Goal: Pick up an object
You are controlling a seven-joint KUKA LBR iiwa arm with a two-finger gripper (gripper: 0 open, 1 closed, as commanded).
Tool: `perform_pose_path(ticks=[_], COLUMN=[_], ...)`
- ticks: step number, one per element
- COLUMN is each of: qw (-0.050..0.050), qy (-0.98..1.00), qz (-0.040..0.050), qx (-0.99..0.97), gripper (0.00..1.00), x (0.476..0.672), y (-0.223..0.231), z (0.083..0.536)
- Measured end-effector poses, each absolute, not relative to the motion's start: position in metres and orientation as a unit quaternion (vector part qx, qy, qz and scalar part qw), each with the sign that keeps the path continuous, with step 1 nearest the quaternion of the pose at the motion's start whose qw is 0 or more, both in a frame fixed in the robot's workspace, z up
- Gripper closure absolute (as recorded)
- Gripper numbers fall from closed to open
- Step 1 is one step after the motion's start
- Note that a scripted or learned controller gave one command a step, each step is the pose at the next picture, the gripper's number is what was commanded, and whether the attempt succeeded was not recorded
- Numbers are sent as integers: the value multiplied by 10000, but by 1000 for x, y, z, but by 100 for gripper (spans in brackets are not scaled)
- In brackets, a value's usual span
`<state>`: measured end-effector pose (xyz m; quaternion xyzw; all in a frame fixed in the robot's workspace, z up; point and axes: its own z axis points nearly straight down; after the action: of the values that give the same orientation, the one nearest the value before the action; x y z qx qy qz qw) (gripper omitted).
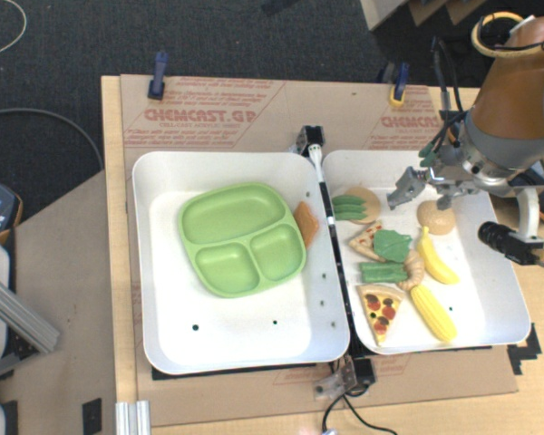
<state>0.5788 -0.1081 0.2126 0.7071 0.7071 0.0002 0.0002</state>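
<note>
My gripper [424,198] hangs over the back of the right bin [499,333], open, with nothing between its fingers. One grey finger [403,189] splays out to the left. A tan rounded piece [435,217] lies just below the fingertips. Close by are a yellow banana [438,256], a yellow corn cob [432,312], two pizza slices [367,238] [381,306], a green leafy piece [393,245] and a green pod [349,207] on a tan disc [367,198].
The left bin [163,315] holds a green divided plate [243,238] and an orange piece [306,223] by the dividing wall. A black fitting [508,241] juts in over the right bin's right side. Blue clamps [158,73] hold the board's back edge.
</note>
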Motion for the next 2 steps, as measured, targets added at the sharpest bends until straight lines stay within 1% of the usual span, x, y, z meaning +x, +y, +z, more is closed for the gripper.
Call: perform_pose_path(ticks=[1,2], qw=[-32,-42], qy=[7089,7093], qz=[-5,-11], qx=[7053,7049], gripper=[0,0], x=[576,512], y=[-50,15], z=[183,184])
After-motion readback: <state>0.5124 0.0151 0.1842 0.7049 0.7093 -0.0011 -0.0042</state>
